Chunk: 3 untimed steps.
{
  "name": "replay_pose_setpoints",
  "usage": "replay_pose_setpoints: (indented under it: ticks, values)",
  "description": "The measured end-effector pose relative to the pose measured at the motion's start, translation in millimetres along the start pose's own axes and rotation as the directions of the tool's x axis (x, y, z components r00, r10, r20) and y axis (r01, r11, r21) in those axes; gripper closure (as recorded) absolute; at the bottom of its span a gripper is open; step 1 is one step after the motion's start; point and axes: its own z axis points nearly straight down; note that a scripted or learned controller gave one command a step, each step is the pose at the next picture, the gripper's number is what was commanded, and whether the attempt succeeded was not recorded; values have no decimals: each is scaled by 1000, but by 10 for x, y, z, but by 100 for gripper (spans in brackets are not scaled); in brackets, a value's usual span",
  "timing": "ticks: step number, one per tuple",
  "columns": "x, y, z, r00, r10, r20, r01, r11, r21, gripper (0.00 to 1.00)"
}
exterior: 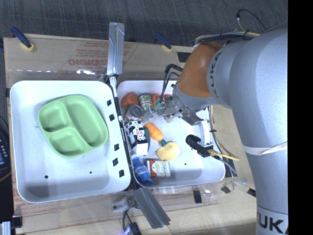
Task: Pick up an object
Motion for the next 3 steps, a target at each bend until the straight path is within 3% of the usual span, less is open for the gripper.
replay_pose_setpoints:
  ticks: [1, 2, 3]
  values:
    - [6, -158, 163, 1000, -2, 8, 2, 1000, -20, 0]
    - [30, -144, 71, 1000, -10, 4, 10, 1000, -20, 100]
    - [16, -152, 74, 1000, -8, 6, 8, 1000, -18, 0]
